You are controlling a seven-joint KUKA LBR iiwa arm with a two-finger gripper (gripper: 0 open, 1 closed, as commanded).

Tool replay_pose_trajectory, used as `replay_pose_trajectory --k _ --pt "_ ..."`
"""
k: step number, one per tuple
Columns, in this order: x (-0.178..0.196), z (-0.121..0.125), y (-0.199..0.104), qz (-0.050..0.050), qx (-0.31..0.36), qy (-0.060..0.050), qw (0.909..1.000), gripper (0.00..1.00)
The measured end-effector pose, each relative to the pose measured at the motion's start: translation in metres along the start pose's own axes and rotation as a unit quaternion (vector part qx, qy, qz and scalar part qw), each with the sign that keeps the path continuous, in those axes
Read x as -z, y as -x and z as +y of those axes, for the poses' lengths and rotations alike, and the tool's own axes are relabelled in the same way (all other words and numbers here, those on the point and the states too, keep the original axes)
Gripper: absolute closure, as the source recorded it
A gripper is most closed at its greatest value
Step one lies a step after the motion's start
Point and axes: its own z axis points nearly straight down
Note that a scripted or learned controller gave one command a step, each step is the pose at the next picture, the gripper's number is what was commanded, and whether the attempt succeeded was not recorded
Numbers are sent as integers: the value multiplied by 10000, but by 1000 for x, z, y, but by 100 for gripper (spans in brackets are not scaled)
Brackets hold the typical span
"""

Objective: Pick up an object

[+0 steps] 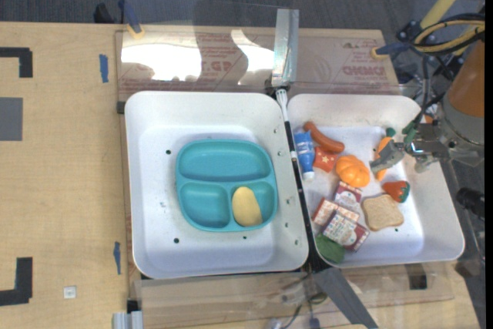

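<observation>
Approach step. The end effector [387, 154] hovers in the right bin [443, 243], jaws apparently open and empty, just above the strawberry [396, 189] and beside the orange [353, 170]. Next: descend, centre on one item, close.

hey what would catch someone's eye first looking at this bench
The teal tray in the left bin, with a yellow potato in its lower right compartment. Then the heap of toy food in the right bin, led by an orange, with the end effector over it.
</observation>
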Motion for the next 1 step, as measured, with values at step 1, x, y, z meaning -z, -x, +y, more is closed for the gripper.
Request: replay_pose_trajectory --k 1 --pt "-120 46 27 -17 -645 58 9979 0"
